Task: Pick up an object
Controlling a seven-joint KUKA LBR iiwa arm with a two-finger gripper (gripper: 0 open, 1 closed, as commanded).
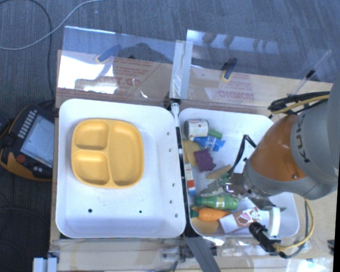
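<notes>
Grey arm with orange band (285, 152) reaches into right shallow white bin (292, 219). Tool (231, 184) sits low among clutter; grip state cannot be told. Green plastic bottle (219, 201) lies just below tool, long axis left-right, orange carrot (211, 214) beside it.

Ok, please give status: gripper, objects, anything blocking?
Gripper low in right bin, over the pile. Green bottle and carrot lying just beside it. Grasp unclear. Yellow tray alone in left bin.
</notes>
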